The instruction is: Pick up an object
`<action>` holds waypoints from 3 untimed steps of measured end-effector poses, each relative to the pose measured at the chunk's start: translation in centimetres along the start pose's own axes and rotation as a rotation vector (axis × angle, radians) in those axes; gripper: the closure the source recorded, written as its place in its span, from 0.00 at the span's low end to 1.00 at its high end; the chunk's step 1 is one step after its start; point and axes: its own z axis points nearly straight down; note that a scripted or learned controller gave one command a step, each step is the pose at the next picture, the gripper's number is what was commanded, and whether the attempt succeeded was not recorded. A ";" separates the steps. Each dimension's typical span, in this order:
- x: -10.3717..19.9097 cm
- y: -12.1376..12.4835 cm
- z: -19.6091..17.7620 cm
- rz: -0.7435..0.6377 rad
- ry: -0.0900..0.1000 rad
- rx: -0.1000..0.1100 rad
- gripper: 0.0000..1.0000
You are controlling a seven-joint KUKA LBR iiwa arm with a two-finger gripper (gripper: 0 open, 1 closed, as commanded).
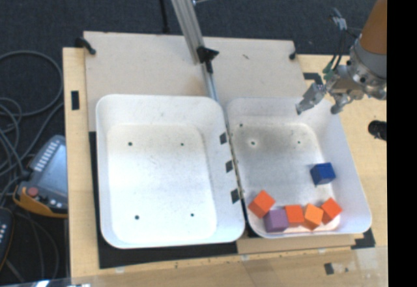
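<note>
At the far left, off the bench, a grey handheld controller point(47, 168) with an orange edge lies among dark cables on the floor. The left white bin point(163, 171) sits on the bench with only a few small dark dots on its speckled floor. Just beyond its far right corner an aluminium rail point(186, 8) slants up and away. The right white bin point(293, 162) touches the left one along their shared edge. Along its near wall lies a row of small blocks: an orange cube point(262, 203), then a purple cube point(276, 219), then three more orange cubes point(313, 214) crowded together and touching. A blue cube point(322, 173) sits apart from the row, further back and near the right wall. Above the bin's far right corner hangs the gripper point(324, 102), its two fingers spread apart with nothing between them, well clear of all the blocks.
</note>
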 end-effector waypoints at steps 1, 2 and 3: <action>2.5 1.8 17.7 0.003 0.001 0.003 0.00; 3.3 0.5 12.3 0.006 0.001 -0.006 0.00; 6.2 3.6 12.1 0.002 0.001 -0.004 0.00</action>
